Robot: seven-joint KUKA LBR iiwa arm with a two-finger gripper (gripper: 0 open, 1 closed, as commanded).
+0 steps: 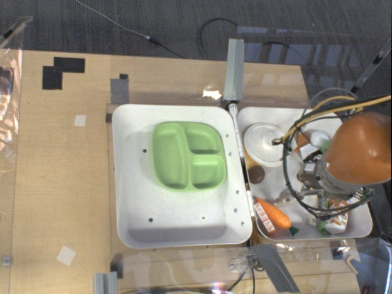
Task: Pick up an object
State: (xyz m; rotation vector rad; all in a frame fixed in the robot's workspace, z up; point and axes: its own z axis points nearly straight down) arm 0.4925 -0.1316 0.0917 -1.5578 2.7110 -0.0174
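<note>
Worktop (61, 182): I see pale wood, with black patches at the far left corner and small pale squares of tape scattered on its left part.
Left bin (131, 222): white and shallow, it sits on the worktop just left of the second bin, the two rims touching along the middle.
Green plate (187, 155): a divided plate with three compartments, lying flat in the far half of the left bin, a little right of its centre.
Right bin (361, 225): white, crowded, and largely covered by the arm on its right side.
White bowl (262, 143): round, at the far left of the right bin, close to the shared rim.
Brown ball (256, 174): small and dark, just nearer than the bowl, by the bin's left wall.
Carrot (275, 215): orange with a green tip pointing right, lying at a slant at the near left corner of the right bin; next to a small orange and white packet on its left.
Packet (335, 223): white with green and red print, at the near edge of the right bin, below the arm.
Arm (361, 149): the orange band and grey wrist hang over the right half of the right bin, looped with black cables.
Gripper (318, 188): I see it low among the cables; I cannot tell its state, nor whether anything sits in it.
</note>
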